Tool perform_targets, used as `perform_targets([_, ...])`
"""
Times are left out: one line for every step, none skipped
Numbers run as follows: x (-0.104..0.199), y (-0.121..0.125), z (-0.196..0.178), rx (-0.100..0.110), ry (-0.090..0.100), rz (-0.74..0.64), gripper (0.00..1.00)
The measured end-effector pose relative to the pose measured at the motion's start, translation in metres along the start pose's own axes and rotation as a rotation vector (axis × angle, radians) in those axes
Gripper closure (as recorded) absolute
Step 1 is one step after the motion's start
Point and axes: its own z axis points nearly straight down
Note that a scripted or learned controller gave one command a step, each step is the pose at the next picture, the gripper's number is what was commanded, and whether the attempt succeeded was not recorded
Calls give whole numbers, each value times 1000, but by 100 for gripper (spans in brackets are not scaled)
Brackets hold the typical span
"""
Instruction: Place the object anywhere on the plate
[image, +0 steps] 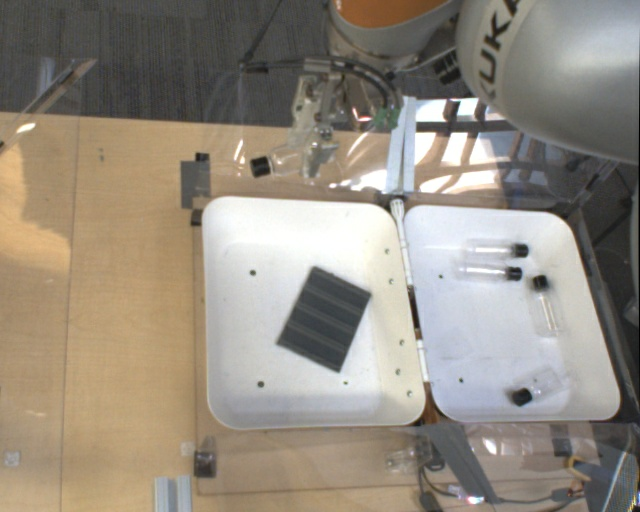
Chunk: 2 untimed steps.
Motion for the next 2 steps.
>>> perform_targets([0, 0, 0, 0, 1, 1, 0])
perform_targets([-7, 50, 89, 2, 8, 308, 0])
